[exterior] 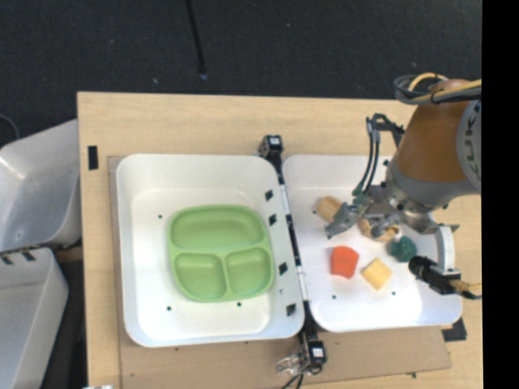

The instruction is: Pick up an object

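The right white bin (324,298) holds a red-orange block (345,262), a yellow block (376,274), a dark green piece (401,249) and a tan piece (328,208). Another tan object (379,228) lies partly under the wrist. My gripper (350,215) hangs low over the bin's middle, just right of the tan piece and above the red-orange block. A grey finger (337,224) points down and to the left. The arm's orange band (434,148) rises behind it and hides the bin's far right part.
The left white bin (142,314) holds a green divided plate (220,252). A black-clipped divider (285,233) runs between the bins. Cables (375,148) hang beside the wrist, and a black fitting (434,274) juts over the right bin's right edge.
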Controlling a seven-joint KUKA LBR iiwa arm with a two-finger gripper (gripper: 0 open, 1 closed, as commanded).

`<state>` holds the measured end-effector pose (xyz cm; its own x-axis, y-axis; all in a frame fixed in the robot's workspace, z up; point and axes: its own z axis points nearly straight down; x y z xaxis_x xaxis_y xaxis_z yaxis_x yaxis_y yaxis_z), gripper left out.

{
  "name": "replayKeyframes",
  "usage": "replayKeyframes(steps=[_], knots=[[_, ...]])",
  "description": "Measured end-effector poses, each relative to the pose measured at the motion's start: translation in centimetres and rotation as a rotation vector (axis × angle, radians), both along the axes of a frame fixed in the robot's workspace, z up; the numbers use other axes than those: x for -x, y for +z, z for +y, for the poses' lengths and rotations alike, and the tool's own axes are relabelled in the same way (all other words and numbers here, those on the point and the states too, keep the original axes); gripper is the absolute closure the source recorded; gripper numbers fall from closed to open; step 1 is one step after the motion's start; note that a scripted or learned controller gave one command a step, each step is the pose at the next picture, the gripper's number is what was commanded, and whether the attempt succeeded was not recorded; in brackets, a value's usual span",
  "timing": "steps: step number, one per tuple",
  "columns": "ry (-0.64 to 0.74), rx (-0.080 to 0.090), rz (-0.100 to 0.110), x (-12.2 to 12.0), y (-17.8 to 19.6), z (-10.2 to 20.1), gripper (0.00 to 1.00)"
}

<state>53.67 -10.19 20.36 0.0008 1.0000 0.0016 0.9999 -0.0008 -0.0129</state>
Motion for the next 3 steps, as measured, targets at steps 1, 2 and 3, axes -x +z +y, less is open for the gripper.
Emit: replayKeyframes(steps=[1, 2, 3], knots=[[0.003, 0.002, -0.013, -0.3, 0.6, 0.0, 0.0], [0.001, 0.002, -0.009, 0.2, -3.7, 0.2, 0.0], [-0.001, 0.003, -0.01, -0.2, -8.1, 0.3, 0.0]])
